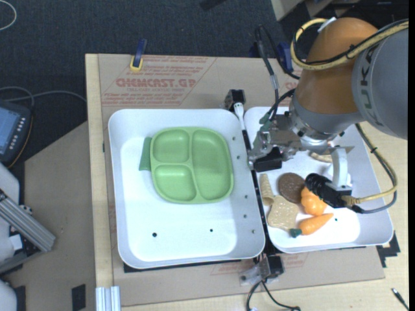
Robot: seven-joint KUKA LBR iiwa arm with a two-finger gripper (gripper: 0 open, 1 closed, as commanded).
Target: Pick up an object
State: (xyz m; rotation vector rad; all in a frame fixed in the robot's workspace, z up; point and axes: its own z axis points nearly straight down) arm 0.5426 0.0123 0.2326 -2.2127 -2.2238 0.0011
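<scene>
A brown paper-covered bench (162, 83) bears two white bins, left (123, 173) and right (373, 229), touching.

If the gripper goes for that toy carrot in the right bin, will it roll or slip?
The toy carrot is tapered and rounded, so it may roll or pivot when nudged. Its surface looks smooth, likely slippery plastic. It lies against a cracker-like piece, which may shift too.

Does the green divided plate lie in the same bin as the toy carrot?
No: the green divided plate lies in the left bin, while the toy carrot lies in the right bin.
</scene>
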